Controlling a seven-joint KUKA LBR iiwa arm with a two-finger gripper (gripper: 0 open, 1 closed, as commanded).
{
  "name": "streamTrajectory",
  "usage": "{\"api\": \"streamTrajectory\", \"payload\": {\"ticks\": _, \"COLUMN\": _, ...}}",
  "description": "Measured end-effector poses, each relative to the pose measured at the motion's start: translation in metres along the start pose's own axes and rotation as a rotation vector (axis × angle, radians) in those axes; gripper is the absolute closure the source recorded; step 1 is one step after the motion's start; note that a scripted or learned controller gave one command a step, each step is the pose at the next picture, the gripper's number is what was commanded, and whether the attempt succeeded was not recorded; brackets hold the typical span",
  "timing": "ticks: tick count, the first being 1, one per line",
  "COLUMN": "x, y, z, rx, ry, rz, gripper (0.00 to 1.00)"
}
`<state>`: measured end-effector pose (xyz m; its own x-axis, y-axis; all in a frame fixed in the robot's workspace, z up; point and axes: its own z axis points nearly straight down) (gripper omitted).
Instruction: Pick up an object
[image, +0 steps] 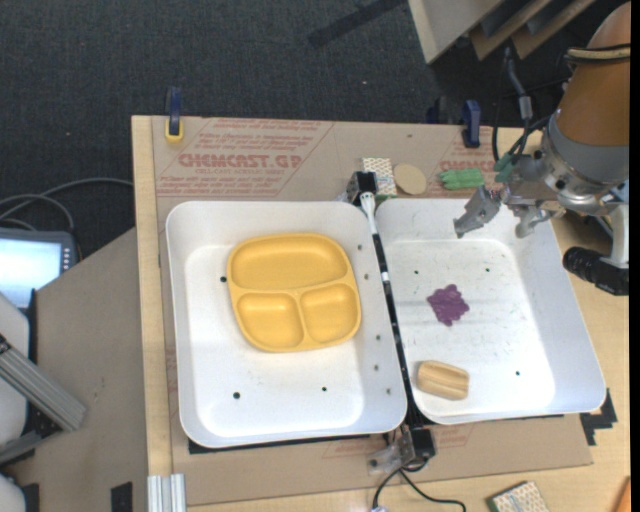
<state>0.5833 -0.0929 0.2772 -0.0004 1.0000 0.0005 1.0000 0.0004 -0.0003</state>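
Purple lumpy object (448, 303) lies flat near the middle of the right bin (560, 330), nothing touching it. Tan bread-roll-shaped item (442, 379) sits below it in the same bin, near the front rim, well apart from the purple one. Gripper (503, 214) hangs over the bin's upper edge, above and to the right of the purple object, not touching either item. Its two fingers are spread apart, nothing between them. Grey arm with orange band (600, 80) comes in from the upper right. Left bin (190, 330) holds a yellow three-compartment tray (293, 290), roughly centred. Beyond the bins on the brown board (250, 150): a round tan disc (410, 179) and a green piece (460, 179), side by side.
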Motion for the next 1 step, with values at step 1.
{"api": "streamTrajectory", "payload": {"ticks": 1, "x": -0.0193, "y": -0.0097, "z": 0.0913, "rx": 0.011, "ry": 0.001, "rz": 0.003, "gripper": 0.00}}
